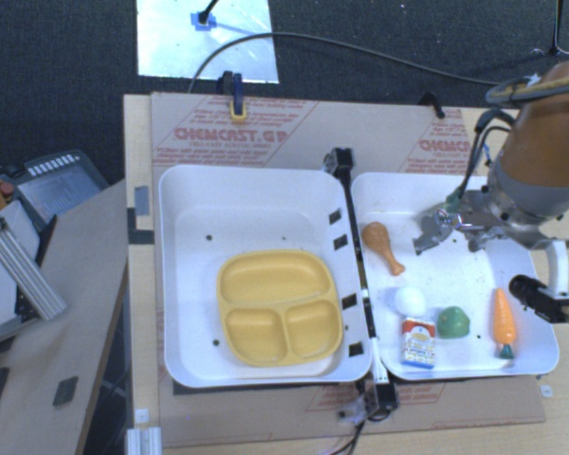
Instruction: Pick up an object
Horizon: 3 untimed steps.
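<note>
the right bin [526,363] serves as the landmark here. along its near wall stand a small red and white carton [418,341], and just beside that a green lumpy toy vegetable [452,321]. further toward the arm's side of the same near strip lies a toy carrot [504,318], orange with a green tip pointing at the near wall. just behind the carton sits a white egg-like ball [410,300], apart from it by a narrow gap. deeper in the right bin, close to the divider it shares with the left bin [185,254], lies a toy chicken drumstick [383,245], tilted with its bone end toward the middle of the floor. the left bin holds a yellow three-compartment plate [277,307] on the near half of its floor. the tool [434,231] hangs over the far half of the right bin, beyond the drumstick and clear of every object; its grey fingers point toward the divider with nothing between them, and whether they are apart or together cannot be told. behind both bins the tabletop [294,126] carries a printed board with a yellow clamp [237,112] at its far edge.
</note>
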### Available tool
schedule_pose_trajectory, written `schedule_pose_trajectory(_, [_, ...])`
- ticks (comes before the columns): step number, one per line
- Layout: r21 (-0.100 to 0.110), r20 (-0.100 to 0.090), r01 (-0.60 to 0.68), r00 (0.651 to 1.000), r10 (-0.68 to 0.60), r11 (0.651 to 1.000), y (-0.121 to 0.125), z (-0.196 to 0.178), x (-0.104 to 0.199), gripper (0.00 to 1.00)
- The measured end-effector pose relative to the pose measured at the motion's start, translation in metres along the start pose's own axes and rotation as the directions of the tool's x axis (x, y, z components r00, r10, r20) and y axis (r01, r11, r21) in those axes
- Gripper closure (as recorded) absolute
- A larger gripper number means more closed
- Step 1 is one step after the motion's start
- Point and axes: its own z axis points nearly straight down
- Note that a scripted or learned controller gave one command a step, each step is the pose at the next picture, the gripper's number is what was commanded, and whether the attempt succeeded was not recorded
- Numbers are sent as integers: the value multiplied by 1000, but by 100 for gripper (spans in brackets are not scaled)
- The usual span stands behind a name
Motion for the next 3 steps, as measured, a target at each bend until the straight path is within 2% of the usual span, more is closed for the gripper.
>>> schedule_pose_trajectory(1, [-11, 1, 2, 1000, -2, 1000, 2, -5, 0, 0])
schedule_pose_trajectory(3, [-5, -1, 1, 1000, -1, 1000, 2, 116, 4, 0])
